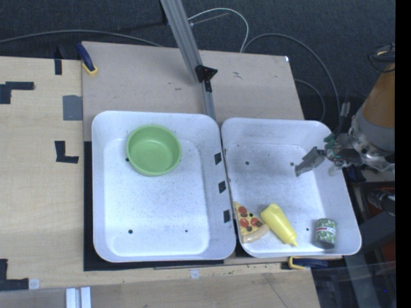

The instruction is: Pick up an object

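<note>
My gripper [322,163] hangs over the right edge of the right bin [270,123], open, with nothing between its fingers. Along that bin's front lie a toy pizza slice [247,222], a yellow squeeze bottle [279,223] and a small dark green can [325,232], all well in front of the gripper. A green bowl [153,149] sits upright at the back of the left bin [97,185].
A slanted metal pole [183,31] with a black clamp [205,74] reaches down to the gap between the bins at the back. White cables [257,37] loop over the dark floor behind the bench. A blue and yellow clamp [87,59] grips the board's back left corner.
</note>
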Controlling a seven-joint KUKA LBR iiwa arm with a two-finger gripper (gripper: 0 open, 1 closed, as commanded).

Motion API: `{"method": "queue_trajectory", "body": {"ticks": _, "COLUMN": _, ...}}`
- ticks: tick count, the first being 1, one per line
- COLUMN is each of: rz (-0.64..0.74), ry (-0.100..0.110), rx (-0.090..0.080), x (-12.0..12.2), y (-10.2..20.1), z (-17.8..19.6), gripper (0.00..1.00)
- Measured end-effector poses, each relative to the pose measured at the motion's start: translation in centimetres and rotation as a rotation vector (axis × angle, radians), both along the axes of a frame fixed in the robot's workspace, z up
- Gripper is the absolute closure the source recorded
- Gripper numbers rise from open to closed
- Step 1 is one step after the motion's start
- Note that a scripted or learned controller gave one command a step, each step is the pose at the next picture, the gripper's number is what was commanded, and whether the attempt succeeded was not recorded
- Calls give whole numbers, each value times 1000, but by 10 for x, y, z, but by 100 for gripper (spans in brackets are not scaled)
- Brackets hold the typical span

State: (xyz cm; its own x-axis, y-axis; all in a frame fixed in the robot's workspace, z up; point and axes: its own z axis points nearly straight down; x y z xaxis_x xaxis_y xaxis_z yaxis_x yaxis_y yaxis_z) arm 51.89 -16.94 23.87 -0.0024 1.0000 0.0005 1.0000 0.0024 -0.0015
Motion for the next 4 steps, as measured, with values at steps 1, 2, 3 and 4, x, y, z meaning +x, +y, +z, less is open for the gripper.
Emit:
{"method": "queue_trajectory", "body": {"ticks": 1, "rz": 0, "ry": 0, "rx": 0, "x": 0, "y": 0, "z": 0, "gripper": 0}}
{"method": "queue_trajectory", "body": {"ticks": 2, "rz": -1, "ry": 5, "rx": 0, "x": 2, "y": 0, "z": -44, "gripper": 0}}
{"method": "queue_trajectory", "body": {"ticks": 3, "rz": -1, "ry": 8, "rx": 2, "x": -8, "y": 5, "z": -104, "gripper": 0}}
{"method": "queue_trajectory", "body": {"ticks": 4, "rz": -1, "ry": -2, "rx": 0, "x": -7, "y": 5, "z": -148, "gripper": 0}}
